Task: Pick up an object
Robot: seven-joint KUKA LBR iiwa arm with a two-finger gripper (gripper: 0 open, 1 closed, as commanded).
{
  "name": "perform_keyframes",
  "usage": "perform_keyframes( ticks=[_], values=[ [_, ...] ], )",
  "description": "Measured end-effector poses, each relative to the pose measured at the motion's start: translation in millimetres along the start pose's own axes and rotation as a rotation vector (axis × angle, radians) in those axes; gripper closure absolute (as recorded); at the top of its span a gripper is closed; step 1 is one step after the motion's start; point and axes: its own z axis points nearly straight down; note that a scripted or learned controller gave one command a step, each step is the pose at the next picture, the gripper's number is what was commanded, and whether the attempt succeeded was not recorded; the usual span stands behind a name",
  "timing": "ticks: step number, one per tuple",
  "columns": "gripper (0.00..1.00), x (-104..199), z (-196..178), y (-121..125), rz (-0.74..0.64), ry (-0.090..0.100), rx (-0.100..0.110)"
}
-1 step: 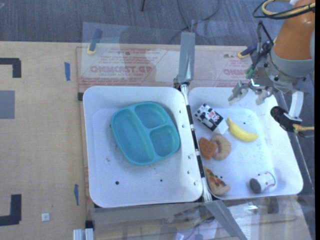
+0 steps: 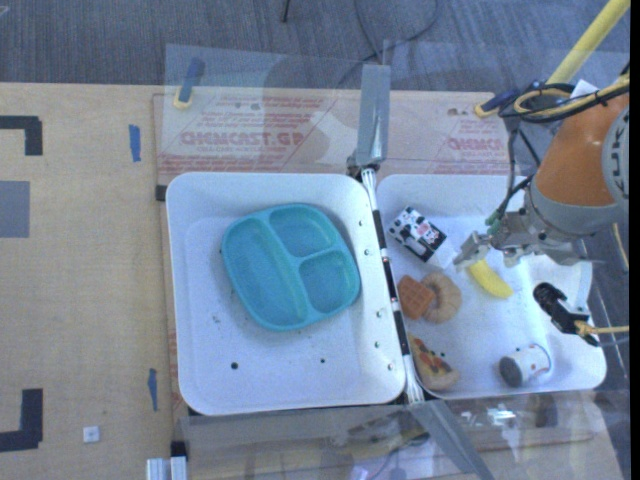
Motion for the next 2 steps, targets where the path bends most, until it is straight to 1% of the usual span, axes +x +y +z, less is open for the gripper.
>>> perform_keyframes(
  ticks=[1,2],
  values=[
    [0.0,-21.1,21.7,11.2,-0.106,0.0,-0.006],
    [1.0,-24.3,10.2,11.8,-0.099,-0.001,-0.012]
  ],
)
